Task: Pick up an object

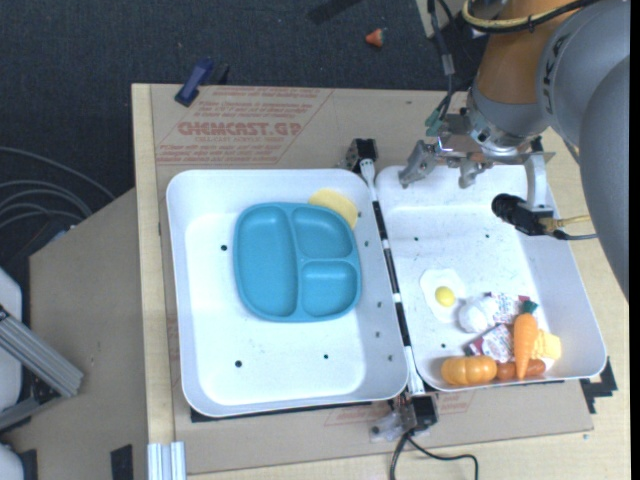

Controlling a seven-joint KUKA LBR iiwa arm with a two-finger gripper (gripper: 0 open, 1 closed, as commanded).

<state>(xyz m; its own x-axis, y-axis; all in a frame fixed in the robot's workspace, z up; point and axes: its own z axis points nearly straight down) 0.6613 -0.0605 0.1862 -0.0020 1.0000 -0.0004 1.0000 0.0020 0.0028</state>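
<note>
The arm (560, 58) hangs over the far edge of the right bin (560, 268), and its gripper (445, 168) sits high with the two fingers spread apart and nothing between them. So the pick is yet to be made, and every candidate lies at the opposite end, down in that bin's near right corner.

To do this well, I'd say go for the fried egg (441, 293): it lies a little apart from the pile, nearer the bin's middle, with bare floor around it. It is flat, though, so the fingers would need to come straight down and straddle it low. The carrot (524, 336) is the taller option, but it is packed against its neighbours, and a spread finger could easily land on one of them.

Now the contents. The left bin (200, 298) holds a blue divided tray (296, 261) toward its far right side, and a yellow piece (335, 205) peeks out behind the tray at the far right corner. In the right bin, after the egg: the carrot, a bread roll (468, 370) along the near edge, a yellow corn-like piece (546, 346) by the right wall, a white round thing (472, 315), and a small wrapper (496, 344) wedged among them.
</note>
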